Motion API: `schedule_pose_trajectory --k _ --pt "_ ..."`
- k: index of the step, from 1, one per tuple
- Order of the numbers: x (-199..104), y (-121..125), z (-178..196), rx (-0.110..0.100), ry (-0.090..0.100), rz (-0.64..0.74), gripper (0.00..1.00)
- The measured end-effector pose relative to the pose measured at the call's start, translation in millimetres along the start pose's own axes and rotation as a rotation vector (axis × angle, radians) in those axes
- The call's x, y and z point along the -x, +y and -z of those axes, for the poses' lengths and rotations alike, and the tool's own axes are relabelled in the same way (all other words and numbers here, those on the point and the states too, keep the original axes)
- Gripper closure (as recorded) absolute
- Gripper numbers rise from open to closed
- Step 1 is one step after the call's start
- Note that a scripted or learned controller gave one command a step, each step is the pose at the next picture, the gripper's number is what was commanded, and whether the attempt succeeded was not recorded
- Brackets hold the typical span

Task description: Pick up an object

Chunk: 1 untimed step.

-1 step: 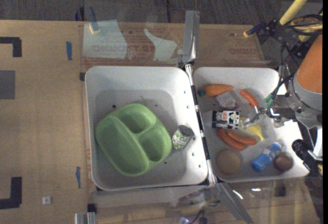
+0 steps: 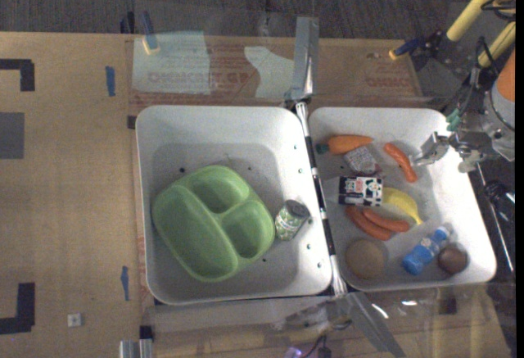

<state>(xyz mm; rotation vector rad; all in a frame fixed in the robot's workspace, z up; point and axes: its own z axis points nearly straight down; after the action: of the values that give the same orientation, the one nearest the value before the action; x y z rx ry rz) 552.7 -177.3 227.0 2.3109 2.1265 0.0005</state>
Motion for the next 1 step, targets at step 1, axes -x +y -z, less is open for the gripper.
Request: schedule_pose_trajectory --k 1 --pt "13.2 26.9 -132.2 0.001 0.000 -0.076 0.00"
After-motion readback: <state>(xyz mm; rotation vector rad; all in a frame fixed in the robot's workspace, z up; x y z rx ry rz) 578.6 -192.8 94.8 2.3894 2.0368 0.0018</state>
